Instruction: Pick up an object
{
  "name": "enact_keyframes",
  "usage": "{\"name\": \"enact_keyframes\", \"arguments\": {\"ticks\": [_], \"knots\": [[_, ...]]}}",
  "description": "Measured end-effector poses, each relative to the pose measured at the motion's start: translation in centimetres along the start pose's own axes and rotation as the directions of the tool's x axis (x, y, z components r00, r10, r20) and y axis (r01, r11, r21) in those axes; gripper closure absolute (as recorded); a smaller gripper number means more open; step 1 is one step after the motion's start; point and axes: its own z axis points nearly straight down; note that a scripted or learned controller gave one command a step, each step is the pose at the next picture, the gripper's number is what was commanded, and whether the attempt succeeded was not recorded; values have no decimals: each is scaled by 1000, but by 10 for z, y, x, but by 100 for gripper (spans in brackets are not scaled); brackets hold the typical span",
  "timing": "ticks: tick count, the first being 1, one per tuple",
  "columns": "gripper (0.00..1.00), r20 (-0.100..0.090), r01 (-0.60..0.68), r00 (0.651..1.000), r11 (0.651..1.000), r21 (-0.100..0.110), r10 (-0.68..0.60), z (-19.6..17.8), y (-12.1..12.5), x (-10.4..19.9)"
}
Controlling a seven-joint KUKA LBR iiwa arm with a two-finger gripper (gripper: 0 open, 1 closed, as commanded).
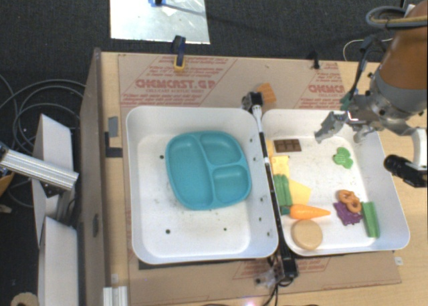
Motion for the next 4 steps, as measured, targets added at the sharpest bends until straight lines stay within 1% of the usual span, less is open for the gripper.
{"name": "enact_keyframes", "arguments": {"ticks": [1,2,3,4], "knots": [[0,3,-10,1000,1000,8,10,157,14,-113],[0,-2,-3,1000,1000,6,3,190,-36,-97],[0,-1,-5,1000,1000,5,5,182,-85,-106],[100,1,-2,1000,1000,-4,2,171,-81,-105]]}}
